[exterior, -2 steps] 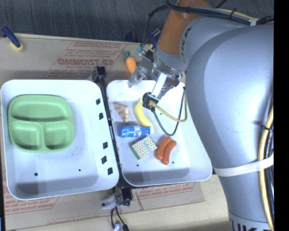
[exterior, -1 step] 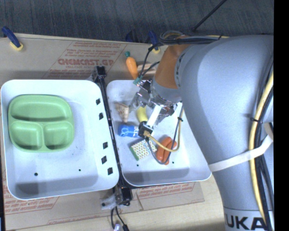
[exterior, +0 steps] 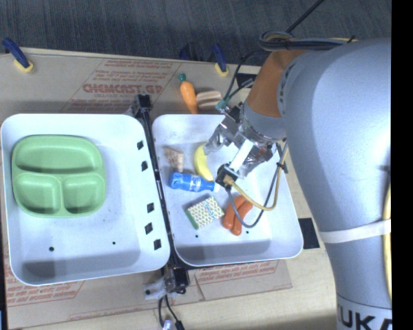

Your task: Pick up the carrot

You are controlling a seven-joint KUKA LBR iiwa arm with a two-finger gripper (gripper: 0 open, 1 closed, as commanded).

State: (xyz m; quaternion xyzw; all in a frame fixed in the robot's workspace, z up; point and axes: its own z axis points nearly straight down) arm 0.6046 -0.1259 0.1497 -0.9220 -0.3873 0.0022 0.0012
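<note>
Altogether one green-topped carrot (exterior: 188, 97), one banana (exterior: 202, 162), one blue bottle (exterior: 191, 181).

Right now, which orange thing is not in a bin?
The carrot with the green tip: it lies on the cardboard beyond the right-hand bin. The other orange pieces lie inside that bin.

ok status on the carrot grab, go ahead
Gripper over right bin, near the banana. Carrot on the cardboard beyond that bin's far rim, apart from the gripper. Rim lies between them.
</note>
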